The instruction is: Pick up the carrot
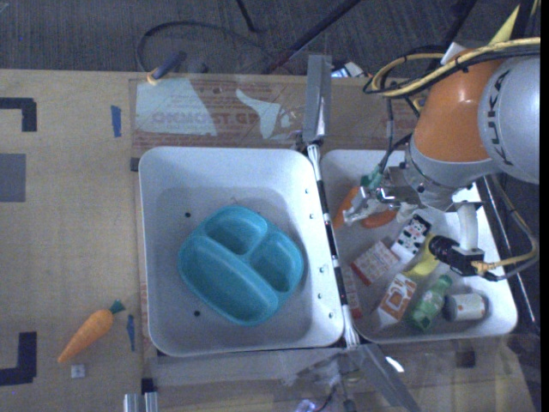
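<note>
Step in hand: approach to the grasp. The gripper [378, 199] sits low in the right bin [506, 320], directly over an orange tapered item, judged to be the carrot [351, 206], which lies near that bin's left wall. Whether the gripper is open or closed, or has hold of anything, cannot be told. A second carrot [86, 334], green-topped, lies on the bench [69, 230], well apart. The next move calls for a confirmed closure, then a straight lift clear of the neighbouring cartons [384, 280]. Legible writing: "KUKA" on the arm [517, 101]; carton print unreadable.

A robotics lab: taped bench [69, 230], loose cables [197, 37], tripod legs [343, 7].
</note>
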You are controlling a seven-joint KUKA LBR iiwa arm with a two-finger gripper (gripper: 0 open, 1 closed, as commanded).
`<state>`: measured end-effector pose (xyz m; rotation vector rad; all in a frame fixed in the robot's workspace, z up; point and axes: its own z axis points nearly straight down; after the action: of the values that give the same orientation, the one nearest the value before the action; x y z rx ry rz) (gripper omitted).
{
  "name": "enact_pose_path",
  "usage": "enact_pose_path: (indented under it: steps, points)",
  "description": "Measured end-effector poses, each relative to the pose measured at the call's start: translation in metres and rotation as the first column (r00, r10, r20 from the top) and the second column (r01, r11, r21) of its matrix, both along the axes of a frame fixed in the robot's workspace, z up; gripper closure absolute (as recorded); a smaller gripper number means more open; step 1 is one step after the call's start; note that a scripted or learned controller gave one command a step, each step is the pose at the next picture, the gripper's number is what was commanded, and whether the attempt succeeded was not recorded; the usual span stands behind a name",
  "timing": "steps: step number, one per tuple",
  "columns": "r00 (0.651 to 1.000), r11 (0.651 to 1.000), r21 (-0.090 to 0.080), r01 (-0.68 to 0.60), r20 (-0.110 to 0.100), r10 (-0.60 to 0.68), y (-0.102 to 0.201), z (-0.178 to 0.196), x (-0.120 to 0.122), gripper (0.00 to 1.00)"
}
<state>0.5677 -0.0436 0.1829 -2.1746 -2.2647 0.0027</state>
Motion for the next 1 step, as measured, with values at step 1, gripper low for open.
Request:
enact_pose_path:
  steps: [1]
  points:
    - [0.983,0.983,0.0,0.182,0.0,-0.182,-0.0604,-0.0766,0.0299,0.0]
